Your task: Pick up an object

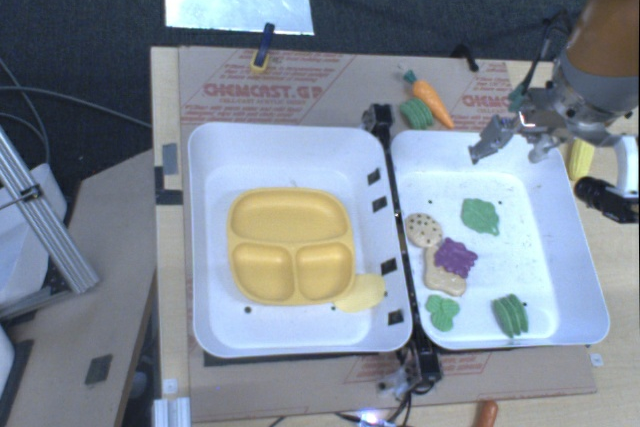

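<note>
Nothing's picked yet: the gripper [515, 139] hangs open and empty above the right bin [570, 245], with the green leaf toy [480, 216] nearest.

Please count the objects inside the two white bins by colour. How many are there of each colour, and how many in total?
Yellow: 2, the divided tray and a small piece at its corner, in the left bin.
Green: 3, leafy piece, small piece, ridged piece.
Tan: 2, cookie, biscuit.
Purple: 1, grapes on the biscuit.
Total: 8
</note>
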You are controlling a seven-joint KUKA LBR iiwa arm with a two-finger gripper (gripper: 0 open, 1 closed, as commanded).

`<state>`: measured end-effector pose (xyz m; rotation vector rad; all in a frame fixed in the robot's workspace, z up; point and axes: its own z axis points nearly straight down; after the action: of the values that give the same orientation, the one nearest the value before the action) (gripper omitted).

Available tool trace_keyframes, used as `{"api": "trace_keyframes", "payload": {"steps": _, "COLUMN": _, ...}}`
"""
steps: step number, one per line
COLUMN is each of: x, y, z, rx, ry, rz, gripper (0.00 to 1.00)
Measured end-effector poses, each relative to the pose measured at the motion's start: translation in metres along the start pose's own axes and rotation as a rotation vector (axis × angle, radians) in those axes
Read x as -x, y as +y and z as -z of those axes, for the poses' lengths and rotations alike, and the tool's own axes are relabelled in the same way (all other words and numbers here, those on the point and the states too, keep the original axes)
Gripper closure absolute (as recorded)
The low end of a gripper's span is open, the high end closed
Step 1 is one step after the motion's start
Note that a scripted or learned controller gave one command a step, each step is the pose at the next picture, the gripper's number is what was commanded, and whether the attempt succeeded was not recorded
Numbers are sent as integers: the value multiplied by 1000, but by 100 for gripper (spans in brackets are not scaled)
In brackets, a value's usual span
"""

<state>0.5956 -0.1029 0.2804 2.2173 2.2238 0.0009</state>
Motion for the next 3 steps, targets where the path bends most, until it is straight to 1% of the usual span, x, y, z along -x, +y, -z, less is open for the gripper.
{"api": "trace_keyframes", "payload": {"steps": 1, "x": 48, "y": 8, "z": -148, "rx": -11, "ry": 0, "rz": -5, "gripper": 0}}
{"api": "trace_keyframes", "payload": {"steps": 2, "x": 103, "y": 9, "z": -198, "rx": -1, "ry": 0, "rz": -6, "gripper": 0}}
{"api": "trace_keyframes", "payload": {"steps": 3, "x": 32, "y": 34, "z": -132, "rx": 9, "ry": 2, "rz": 8, "gripper": 0}}
